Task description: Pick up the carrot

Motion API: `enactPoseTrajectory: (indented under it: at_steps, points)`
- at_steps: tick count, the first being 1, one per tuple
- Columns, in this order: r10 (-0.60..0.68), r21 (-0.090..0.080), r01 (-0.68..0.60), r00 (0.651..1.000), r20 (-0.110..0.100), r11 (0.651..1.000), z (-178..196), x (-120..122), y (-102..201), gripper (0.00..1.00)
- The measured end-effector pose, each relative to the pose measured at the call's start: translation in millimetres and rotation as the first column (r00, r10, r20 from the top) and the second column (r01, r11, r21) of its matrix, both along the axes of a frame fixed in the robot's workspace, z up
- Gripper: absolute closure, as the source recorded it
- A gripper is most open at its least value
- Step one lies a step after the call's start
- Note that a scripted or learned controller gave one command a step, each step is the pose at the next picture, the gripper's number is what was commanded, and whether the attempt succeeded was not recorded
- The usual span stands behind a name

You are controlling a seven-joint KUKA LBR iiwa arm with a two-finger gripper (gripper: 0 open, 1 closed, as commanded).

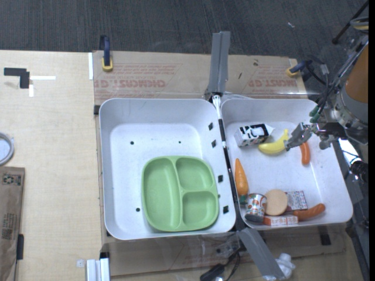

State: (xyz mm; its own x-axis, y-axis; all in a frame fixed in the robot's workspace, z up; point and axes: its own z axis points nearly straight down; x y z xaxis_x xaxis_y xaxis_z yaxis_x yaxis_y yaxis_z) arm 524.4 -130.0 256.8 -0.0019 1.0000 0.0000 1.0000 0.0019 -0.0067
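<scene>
You had the gripper up at two o'clock in the right bin, fingers spread with nothing between them, poised near the banana and a small orange-red sausage, probably because the arm enters from that side. The carrot lay well apart at nine o'clock in that bin, close against the left wall. It looked smooth, orange and tapered, its narrow end pointing to twelve o'clock, just above a small printed can.

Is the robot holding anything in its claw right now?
Nothing seems held. The end effector hovers by the banana and a small orange piece. The carrot lies apart, by the right bin's left wall.
</scene>
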Motion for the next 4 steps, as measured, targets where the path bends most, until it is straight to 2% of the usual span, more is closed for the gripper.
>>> enactPoseTrajectory:
  at_steps: [1, 2, 3, 4]
  points:
    - [-0.001, 0.001, 0.001, 1.000, 0.000, 1.000, -106.5, -33.4, 23.9, 0.00]
    - [0.177, 0.001, -0.177, 0.984, 0.002, 0.984, -152.2, 29.2, -6.6, 0.00]
    - [0.484, 0.000, -0.484, 0.875, 0.005, 0.875, -21.2, 51.8, -89.2, 0.00]
    - [0.458, 0.000, -0.458, 0.889, 0.005, 0.889, -110.6, 111.7, -88.3, 0.00]
